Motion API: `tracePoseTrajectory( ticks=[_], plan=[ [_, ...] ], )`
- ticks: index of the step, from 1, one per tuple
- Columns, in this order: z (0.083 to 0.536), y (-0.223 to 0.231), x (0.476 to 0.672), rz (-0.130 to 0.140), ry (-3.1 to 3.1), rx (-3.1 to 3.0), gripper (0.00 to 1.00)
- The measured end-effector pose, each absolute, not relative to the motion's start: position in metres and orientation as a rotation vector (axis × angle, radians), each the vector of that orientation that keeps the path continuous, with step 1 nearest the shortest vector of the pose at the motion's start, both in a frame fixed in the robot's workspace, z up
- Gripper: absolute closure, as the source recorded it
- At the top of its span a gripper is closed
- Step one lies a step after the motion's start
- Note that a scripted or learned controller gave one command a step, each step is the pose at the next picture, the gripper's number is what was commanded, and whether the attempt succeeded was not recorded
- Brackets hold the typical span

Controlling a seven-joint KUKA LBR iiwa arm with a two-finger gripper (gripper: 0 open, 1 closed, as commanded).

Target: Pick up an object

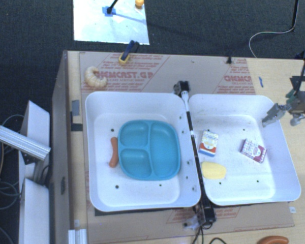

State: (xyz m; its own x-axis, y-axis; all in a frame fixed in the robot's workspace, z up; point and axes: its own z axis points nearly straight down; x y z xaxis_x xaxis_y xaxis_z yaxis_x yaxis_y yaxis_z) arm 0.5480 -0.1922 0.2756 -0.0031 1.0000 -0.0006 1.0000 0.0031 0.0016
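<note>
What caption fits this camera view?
Gripper at the right bin's far edge; blue tray and sausage in the left bin.

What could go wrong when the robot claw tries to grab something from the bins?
1. The claw sits at the right bin's far right rim, so dropping straight down it might bump the wall.
2. The yellow piece lies just below the small red-and-white box, so reaching for one could nudge the other.
3. The purple packet lies flat, so it might slip free.
</note>
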Motion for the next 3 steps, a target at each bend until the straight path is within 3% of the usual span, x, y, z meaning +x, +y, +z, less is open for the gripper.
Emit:
tracePoseTrajectory(
  ticks=[1, 2, 3],
  plan=[
    [0.108, -0.187, 0.572, -0.003, 2.227, 2.221, 0.00],
    [0.084, -0.207, 0.550, 0.000, 2.222, 2.220, 0.00],
    [0.095, -0.207, 0.551, 0.003, 2.222, 2.217, 1.00]
  ],
)
